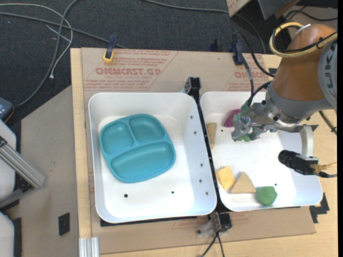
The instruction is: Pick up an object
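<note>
My gripper (241, 130) hangs low over the back left part of the right bin (300, 199). A purple object (231, 118) lies just behind and left of it, partly hidden by the gripper body. A tan piece (212, 133) rests against the bin's left wall. Along the front of the same bin lie a yellow cheese block (225, 177), a tan wedge (244, 184) and a green ball (266, 195). A small green patch shows at the gripper's tip; I cannot tell whether it is an object.
The left bin (102, 197) holds a teal divided plate (138, 146). A black divider clamp (192, 84) sits between the bins at the back. A black fitting (296, 161) on the arm overhangs the right bin's right side.
</note>
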`<control>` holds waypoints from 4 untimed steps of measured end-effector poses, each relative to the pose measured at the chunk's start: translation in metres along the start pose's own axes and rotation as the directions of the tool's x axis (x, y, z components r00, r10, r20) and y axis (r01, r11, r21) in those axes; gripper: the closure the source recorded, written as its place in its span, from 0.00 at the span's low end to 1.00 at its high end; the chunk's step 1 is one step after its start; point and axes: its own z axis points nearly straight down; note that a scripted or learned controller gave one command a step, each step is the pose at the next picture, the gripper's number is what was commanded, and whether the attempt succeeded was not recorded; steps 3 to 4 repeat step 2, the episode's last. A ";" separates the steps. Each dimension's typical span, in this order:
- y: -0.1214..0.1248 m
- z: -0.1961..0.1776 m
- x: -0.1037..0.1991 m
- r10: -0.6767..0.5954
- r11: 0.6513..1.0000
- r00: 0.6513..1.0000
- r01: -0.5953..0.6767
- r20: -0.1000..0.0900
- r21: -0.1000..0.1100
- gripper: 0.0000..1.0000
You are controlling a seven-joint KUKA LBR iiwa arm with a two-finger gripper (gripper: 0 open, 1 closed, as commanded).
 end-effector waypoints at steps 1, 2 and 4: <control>-0.007 0.012 0.057 -0.001 1.000 1.000 0.001 0.000 0.001 1.00; -0.019 0.011 0.100 0.002 1.000 1.000 -0.002 0.001 0.001 1.00; -0.019 0.011 0.100 0.002 1.000 1.000 -0.002 0.001 0.001 1.00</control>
